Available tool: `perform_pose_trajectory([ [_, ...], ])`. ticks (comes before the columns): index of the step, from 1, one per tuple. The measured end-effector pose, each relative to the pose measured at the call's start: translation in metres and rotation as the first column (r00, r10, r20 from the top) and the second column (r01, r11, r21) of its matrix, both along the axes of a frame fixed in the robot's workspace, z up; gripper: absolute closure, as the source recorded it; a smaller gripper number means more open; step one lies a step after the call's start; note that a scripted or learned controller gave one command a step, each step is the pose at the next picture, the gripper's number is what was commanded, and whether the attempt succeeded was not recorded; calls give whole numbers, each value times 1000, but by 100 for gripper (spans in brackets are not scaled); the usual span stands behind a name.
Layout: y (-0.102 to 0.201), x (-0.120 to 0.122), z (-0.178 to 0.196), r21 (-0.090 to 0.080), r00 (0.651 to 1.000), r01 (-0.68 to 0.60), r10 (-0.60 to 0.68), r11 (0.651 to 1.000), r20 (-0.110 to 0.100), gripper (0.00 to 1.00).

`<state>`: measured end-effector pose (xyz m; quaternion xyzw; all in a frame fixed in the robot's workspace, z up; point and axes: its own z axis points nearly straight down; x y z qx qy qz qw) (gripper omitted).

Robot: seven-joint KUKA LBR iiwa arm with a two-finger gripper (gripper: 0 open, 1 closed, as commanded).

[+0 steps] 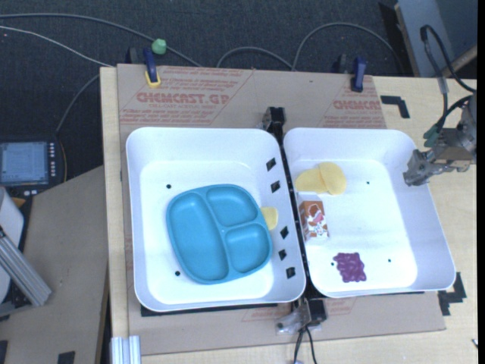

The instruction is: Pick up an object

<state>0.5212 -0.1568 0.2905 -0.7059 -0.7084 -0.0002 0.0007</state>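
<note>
Brown-white packet (313,220) — flat, long axis toward near rim, right bin (424,226).

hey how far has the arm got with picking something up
Nothing looks done yet. The pincer sits at the right bin's right rim, with no object seen in it. The yellow piece, the small packet and the purple grapes all lie on that bin's floor. Reaching, gripping and lifting one remain.

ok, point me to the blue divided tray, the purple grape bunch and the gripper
blue divided tray (218,233): camera view, on the ridge between its compartments.
purple grape bunch (349,266): camera view, middle of the cluster.
gripper (416,172): camera view, its tip over the right bin's rim.
</note>
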Motion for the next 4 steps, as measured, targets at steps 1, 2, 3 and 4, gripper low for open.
perform_pose_trajectory([
  [1, 50, 3, -19, 1, 1000, -1, 1, 1000, -2, 100],
  [2, 95, -3, -24, 2, 1000, -2, 2, 1000, -2, 100],
  [3, 144, 0, -42, 1, 1000, -1, 1, 1000, -3, 100],
  [4, 206, -1, -41, 1, 1000, -4, 4, 1000, 0, 100],
])
